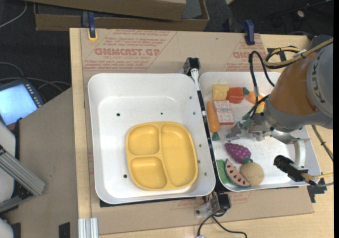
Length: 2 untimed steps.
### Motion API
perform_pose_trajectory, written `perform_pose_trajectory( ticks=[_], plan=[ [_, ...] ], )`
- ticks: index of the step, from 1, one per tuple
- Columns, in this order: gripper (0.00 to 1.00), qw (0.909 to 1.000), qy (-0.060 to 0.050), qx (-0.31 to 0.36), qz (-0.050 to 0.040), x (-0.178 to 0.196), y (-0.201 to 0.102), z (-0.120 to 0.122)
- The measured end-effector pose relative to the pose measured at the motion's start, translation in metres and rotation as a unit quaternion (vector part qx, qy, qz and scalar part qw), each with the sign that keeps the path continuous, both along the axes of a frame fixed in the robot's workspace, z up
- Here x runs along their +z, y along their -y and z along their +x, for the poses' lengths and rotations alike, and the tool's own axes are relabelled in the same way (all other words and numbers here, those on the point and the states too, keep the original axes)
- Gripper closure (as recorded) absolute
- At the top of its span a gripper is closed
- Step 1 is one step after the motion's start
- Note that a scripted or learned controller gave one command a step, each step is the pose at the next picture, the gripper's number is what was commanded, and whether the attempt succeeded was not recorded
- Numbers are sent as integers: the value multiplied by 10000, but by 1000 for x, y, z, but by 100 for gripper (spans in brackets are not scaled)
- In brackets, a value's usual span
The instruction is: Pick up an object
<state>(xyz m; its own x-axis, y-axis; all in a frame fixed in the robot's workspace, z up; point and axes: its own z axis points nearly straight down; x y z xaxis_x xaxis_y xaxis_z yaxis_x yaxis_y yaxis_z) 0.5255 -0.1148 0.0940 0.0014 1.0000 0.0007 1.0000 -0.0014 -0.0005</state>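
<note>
My gripper hangs low over the middle of the right bin, under the grey arm with its orange band. It is just above a purple bunch of grapes and just right of a white and red packet. An orange hot dog lies along the bin's left wall. A yellow block, a red tomato and an orange carrot piece lie at the far end. A watermelon slice and a brown potato lie at the near end.
The left bin holds a yellow divided plate in its near half. A black rail runs between the two bins. The arm's body covers the right side of the right bin.
</note>
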Motion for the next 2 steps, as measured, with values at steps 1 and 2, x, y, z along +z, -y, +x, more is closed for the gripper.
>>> perform_pose_trajectory(
  ticks=[1, 2],
  plan=[
    [0, 10000, -32, -1, 10, -10, -9, -49],
    [100, 10000, 31, 0, -9, 2, -8, -45]
  ],
)
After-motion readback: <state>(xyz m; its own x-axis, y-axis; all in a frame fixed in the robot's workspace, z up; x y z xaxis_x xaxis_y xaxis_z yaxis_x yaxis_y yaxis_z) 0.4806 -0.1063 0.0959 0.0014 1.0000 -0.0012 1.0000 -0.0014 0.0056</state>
